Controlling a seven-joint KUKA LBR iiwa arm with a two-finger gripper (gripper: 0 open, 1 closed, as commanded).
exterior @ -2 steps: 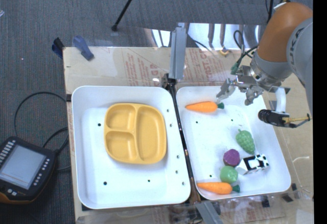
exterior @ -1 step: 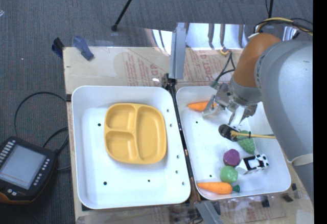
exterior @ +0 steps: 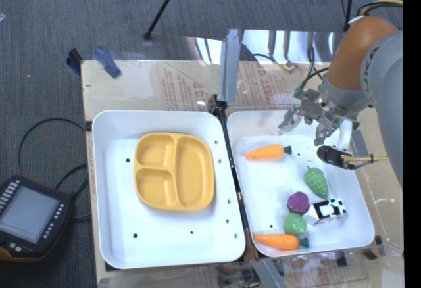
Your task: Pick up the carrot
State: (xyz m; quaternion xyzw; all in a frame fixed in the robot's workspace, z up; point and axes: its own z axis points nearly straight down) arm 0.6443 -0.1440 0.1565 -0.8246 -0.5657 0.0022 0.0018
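Observation:
Two orange carrots with green tops lie in the right bin [exterior: 366, 224]. One carrot [exterior: 264, 152] rests near the bin's far left part. The other carrot [exterior: 281, 241] lies at the near edge. My gripper [exterior: 303, 129] hangs over the bin's far side, up and to the right of the far carrot and apart from it. Its fingers are spread open with nothing between them.
Also in the right bin are a green grape bunch [exterior: 316, 181], a purple vegetable [exterior: 298, 202], a green round piece [exterior: 294, 223] and a black-and-white toy [exterior: 327, 210]. The left bin [exterior: 112, 227] holds a yellow divided plate [exterior: 175, 170]. A metal post [exterior: 228, 73] stands behind the bins.

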